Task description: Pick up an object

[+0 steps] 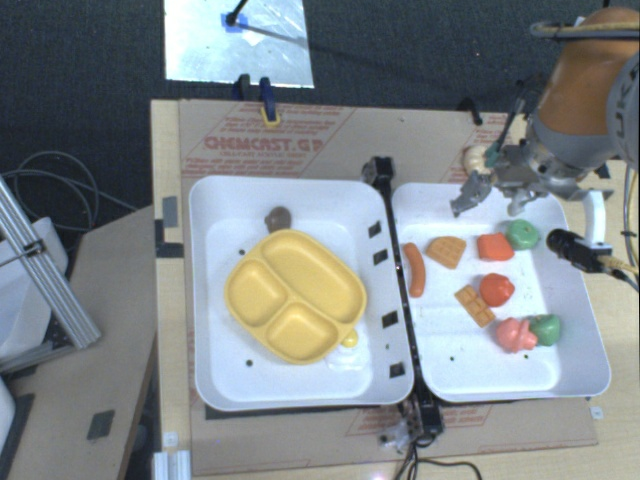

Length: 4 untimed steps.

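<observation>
1. My end effector (493, 196) hovers spread and empty over the right bin's (580, 368) far edge.
2. The orange wedge (447, 250) lies just nearer and left of it.
3. The small brown thing (278, 218) behind the yellow tray (293, 296) is hard to identify.
4. The sausage (414, 269) runs far-to-near.

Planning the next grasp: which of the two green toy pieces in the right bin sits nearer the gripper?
The upper green piece, beside the orange-red block, just below the gripper. The other green piece lies lower, touching the pink toy.
</observation>
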Available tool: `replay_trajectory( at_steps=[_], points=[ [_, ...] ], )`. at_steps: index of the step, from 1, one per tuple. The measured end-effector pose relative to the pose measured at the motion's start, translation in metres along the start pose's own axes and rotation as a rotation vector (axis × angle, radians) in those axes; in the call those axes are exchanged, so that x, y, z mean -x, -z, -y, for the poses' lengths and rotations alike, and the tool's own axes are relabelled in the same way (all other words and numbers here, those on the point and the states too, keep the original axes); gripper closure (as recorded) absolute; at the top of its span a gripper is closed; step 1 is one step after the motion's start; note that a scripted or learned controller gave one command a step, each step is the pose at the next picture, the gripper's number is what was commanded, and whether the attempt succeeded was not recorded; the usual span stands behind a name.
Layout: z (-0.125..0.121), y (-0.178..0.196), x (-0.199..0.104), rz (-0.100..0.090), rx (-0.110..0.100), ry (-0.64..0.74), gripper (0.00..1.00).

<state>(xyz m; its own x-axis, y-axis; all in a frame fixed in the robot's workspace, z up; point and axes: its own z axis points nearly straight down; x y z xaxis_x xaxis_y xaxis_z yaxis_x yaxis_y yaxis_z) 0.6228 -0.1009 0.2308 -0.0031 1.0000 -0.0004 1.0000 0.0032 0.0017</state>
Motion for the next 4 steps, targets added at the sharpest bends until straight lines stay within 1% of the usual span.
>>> replay_trajectory(
  at_steps=[1,2,3,4],
  points=[
    [0.058,-0.071,0.049,0.000,-0.009,-0.008,0.00],
    [0.098,-0.149,0.059,-0.001,-0.004,-0.005,0.00],
    [0.095,-0.135,0.059,0.001,0.003,-0.002,1.00],
    [0.096,-0.041,-0.048,-0.004,0.008,0.011,1.00]
  ],
)
